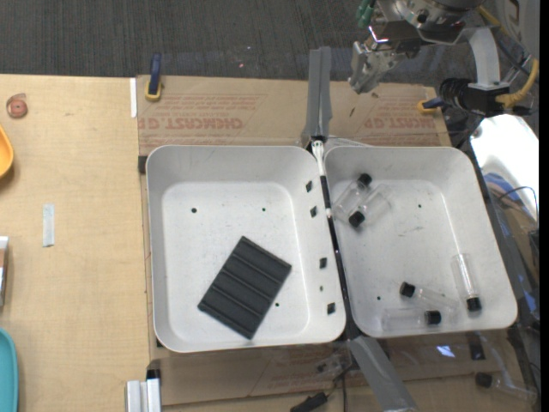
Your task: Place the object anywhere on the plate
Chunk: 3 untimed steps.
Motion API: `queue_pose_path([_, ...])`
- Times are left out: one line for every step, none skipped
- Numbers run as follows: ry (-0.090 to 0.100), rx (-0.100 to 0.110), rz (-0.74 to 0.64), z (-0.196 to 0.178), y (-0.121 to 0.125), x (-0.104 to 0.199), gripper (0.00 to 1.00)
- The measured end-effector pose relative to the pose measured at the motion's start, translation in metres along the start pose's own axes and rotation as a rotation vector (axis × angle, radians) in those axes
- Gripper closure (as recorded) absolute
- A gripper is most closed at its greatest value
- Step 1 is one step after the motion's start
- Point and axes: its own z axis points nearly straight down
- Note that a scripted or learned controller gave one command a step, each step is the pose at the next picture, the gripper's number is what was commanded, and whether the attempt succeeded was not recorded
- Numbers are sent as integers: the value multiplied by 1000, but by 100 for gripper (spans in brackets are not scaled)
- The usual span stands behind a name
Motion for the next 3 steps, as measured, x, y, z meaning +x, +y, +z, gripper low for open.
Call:
queue_pose_path([1,0,-383,107,-9,67,100])
queue_pose_path([-1,-4,-769,-12,27,91,100])
queue_pose_path([0,-4,-1124,144,-4,117,100])
